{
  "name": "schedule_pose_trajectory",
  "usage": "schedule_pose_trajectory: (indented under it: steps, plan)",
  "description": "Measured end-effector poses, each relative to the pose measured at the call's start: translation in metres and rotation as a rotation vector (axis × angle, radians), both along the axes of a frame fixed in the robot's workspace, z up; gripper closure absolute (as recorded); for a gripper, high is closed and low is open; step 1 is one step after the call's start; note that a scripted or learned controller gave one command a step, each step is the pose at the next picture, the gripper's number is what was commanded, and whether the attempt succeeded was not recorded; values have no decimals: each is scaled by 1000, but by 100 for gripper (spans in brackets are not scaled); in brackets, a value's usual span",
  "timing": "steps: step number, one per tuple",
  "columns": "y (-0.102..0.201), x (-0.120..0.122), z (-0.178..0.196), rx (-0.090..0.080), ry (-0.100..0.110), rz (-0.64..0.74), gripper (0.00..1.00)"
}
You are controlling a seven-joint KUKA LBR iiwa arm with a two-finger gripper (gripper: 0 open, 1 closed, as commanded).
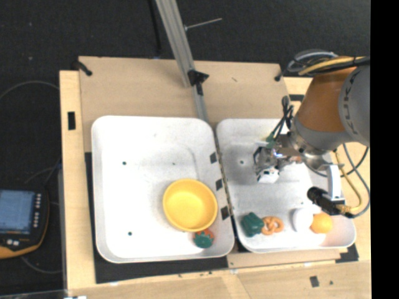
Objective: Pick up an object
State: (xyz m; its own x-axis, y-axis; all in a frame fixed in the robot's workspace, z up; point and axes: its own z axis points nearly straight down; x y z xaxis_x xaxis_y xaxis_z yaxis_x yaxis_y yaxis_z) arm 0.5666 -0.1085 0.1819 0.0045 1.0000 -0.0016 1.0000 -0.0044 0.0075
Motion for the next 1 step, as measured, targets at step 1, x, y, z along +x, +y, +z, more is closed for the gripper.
schedule_pose_trajectory:
  steps: [1]
  plan:
    - [9, 3, 57, 0, -1, 8, 100]
